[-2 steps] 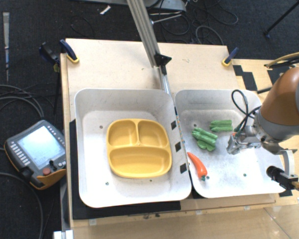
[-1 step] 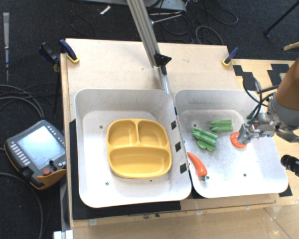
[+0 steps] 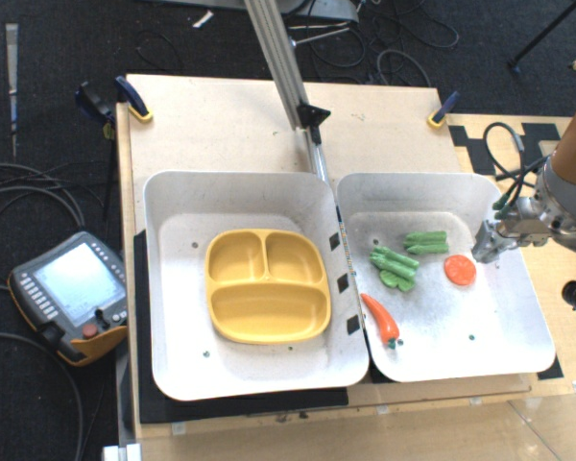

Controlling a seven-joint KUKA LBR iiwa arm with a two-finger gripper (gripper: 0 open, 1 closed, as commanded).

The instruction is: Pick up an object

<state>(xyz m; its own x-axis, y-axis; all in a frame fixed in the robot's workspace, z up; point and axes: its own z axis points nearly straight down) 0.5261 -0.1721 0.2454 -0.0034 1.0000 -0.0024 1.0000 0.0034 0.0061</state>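
The grey two-finger gripper (image 3: 488, 248) hangs low over the right side of the right-hand shallow white bin (image 3: 518, 349), reaching in from the right on the grey arm, and its tip sits just beside the round flat orange-red slice of toy food (image 3: 460, 270), up and to the right of it; whether tip and slice touch cannot be told from this slant. Whether the claw is released or clenched cannot be told either, since the end of the tool reads as one grey lump, and nothing is seen caught in it. The step in hand looks like the approach, with no object lifted yet. The orange-red slice is the nearest candidate and lies flat on the bin floor. Further left lie two bundles of green toy beans: a short one (image 3: 425, 242) toward the back and a longer, slanted one (image 3: 395, 266) just below and left of it, the two near each other. Nearer the front, close to the wall shared with the other bin, lies a red toy chilli pepper with a green stem (image 3: 381, 320), well apart from the claw. The left-hand white bin (image 3: 173, 353) holds a yellow plastic divided plate (image 3: 268, 286) with three compartments. By my judgement the next move calls for centring over the slice and dropping until the claw reaches the bin floor; a flat piece like this could easily slip away.
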